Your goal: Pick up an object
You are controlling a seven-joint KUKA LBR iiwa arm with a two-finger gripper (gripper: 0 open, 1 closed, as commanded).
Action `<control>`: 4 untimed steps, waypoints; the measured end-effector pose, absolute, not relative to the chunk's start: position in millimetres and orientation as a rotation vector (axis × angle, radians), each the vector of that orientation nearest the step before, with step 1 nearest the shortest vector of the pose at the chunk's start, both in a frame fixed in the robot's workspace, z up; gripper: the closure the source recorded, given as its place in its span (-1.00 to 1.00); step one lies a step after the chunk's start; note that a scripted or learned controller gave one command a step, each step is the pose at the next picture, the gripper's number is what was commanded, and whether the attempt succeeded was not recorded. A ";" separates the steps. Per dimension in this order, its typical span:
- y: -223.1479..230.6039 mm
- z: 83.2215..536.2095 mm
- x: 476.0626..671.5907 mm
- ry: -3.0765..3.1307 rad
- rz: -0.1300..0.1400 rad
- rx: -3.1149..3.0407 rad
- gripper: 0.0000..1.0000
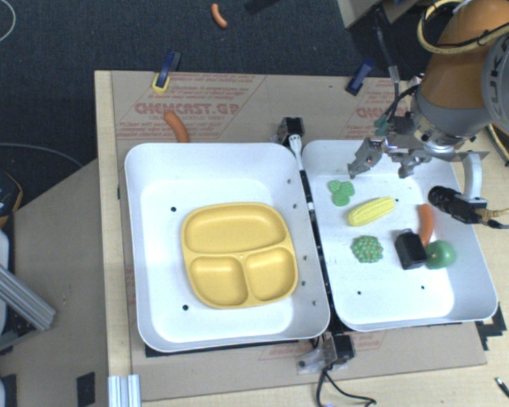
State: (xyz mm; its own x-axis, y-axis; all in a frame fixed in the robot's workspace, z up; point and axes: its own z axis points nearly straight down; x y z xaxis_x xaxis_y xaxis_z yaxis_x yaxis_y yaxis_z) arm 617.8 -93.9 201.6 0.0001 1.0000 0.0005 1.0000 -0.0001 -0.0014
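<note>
While my claw hangs spread and empty over the far edge of the right bin, the objects lie below: a yellow corn cob beside two green pieces, an orange carrot and a black block. A yellow tray sits in the left bin.

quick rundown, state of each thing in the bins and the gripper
gripper: open, holding nothing, above right bin's far edge
yellow tray: flat in left bin, compartments bare
corn: lying in right bin
carrot: lying, partly under the black block
</note>
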 end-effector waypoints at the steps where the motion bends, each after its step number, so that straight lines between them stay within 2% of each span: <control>1: -95.3 155.6 624.0 -2.217 0.007 -2.217 -1.00; 2: -90.5 92.8 618.3 -2.215 0.008 -2.216 -1.00; 3: -90.1 84.0 617.8 -2.218 0.004 -2.219 -1.00; 4: -90.3 95.8 618.9 -2.220 0.000 -2.223 1.00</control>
